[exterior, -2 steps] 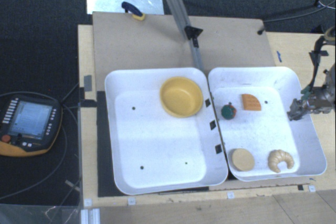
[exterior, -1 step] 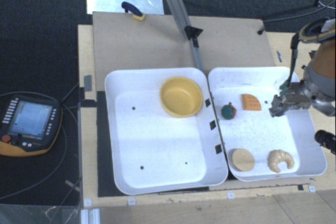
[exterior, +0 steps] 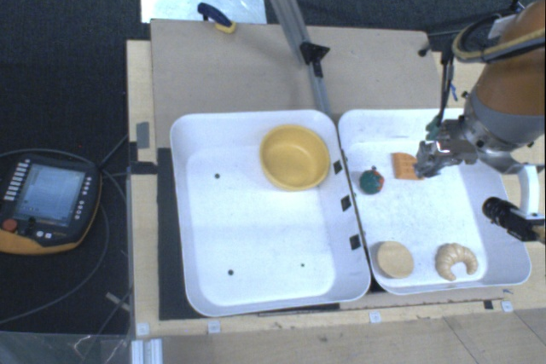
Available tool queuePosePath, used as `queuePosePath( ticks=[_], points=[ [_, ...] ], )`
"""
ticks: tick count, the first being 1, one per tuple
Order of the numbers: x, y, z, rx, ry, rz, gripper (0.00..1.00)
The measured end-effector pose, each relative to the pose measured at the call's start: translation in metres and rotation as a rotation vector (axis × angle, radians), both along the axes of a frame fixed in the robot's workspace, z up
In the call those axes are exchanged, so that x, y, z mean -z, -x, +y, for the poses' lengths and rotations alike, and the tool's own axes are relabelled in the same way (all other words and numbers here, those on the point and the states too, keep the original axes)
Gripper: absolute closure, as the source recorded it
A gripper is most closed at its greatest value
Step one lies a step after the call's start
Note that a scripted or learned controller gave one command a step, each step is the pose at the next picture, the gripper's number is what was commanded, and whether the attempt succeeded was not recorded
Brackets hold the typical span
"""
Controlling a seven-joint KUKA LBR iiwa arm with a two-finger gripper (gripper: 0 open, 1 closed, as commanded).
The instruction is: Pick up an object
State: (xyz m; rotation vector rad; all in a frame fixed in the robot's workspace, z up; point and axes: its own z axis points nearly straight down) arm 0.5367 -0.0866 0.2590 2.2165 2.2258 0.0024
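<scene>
With the grey-and-orange arm (exterior: pixel 503 89) reaching in from the right, the gripper (exterior: pixel 426 162) sits low over the right white bin (exterior: pixel 426 122), right at the orange flat rectangular piece (exterior: pixel 405 165). It overlaps that piece's right end; can't tell if the gripper is open or closed, or whether it has hold of anything.

Right bin contents:
- orange piece: upper middle, near the far wall but clear of it
- small green-and-red round object (exterior: pixel 371 181): just left of the orange piece, apart from it, near the bin's left wall
- round tan flat biscuit-like disc (exterior: pixel 395 259): front left, close to the front rim
- pale croissant-shaped object (exterior: pixel 456 260): front right, beside the disc, not touching

Open floor in the right bin: the middle band between the upper pair and the front pair.

Left white bin (exterior: pixel 196 183): yellow round bowl (exterior: pixel 295 157) upright in the far right corner area, near the divider where the two bins meet. The rest of that floor is bare white.

Brown desk (exterior: pixel 230 72) shows behind the bins. Pendant controller with screen (exterior: pixel 47 200) lies on the dark floor, far left, well apart.
</scene>
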Motion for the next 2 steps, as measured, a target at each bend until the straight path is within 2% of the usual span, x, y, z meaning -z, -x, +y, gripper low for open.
queuePosePath(
  ticks=[1, 2],
  points=[
    [-0.003, -0.015, 0.044, 0.000, 0.000, 0.000, 1.00],
    [0.001, -0.030, 0.101, -0.001, -0.001, 0.001, 1.00]
  ],
)
